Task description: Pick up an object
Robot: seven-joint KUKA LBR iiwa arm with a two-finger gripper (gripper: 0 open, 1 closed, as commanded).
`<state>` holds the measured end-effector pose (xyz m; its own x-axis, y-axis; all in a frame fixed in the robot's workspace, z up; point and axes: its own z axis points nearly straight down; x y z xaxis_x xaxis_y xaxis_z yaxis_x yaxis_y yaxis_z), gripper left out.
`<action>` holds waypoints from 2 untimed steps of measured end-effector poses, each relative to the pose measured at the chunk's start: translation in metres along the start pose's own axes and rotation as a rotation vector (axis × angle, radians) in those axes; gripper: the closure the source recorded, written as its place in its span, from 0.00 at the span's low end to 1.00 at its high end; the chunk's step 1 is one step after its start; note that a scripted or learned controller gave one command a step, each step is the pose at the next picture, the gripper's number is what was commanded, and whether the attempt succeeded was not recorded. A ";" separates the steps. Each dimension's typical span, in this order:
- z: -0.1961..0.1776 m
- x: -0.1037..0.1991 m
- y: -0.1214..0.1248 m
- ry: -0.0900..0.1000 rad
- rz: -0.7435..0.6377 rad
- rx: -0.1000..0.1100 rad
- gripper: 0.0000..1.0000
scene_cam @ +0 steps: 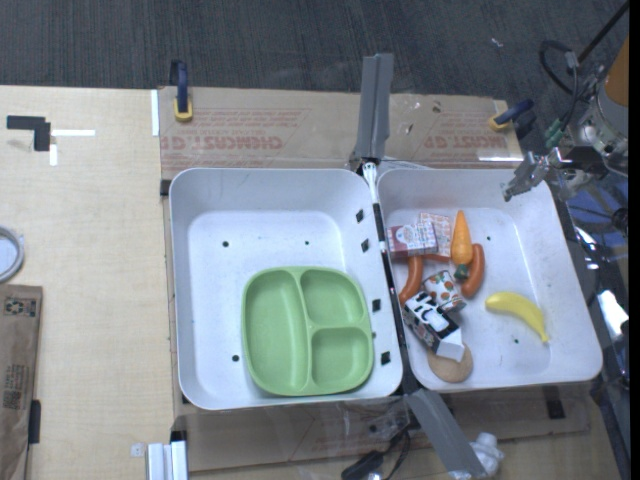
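Observation:
The right bin (560,268) holds a cluster of small objects. A yellow banana (518,313) lies alone toward its right side. An orange carrot (460,236) stands beside a red box (418,236), with a red sausage (472,269) just below the carrot. A black-and-white carton (432,318) and a tan round cookie (452,366) lie near the front left. My gripper (527,176) hangs over the bin's far right corner, well away from all of these, with nothing seen in it.
A green divided plate (308,330) sits in the left bin (200,268). A grey post (375,108) rises behind the seam between the bins. Clamps (181,103) hold the cardboard at the back. Cables hang at the far right.

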<state>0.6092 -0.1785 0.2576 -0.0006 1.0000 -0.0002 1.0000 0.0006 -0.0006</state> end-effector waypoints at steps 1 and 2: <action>0.116 0.015 0.050 -0.001 -0.259 -0.002 0.00; 0.160 0.044 0.030 -0.006 -0.550 -0.009 0.00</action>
<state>0.6391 -0.1348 0.0980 -0.5231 0.8522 -0.0080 0.8522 0.5231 0.0067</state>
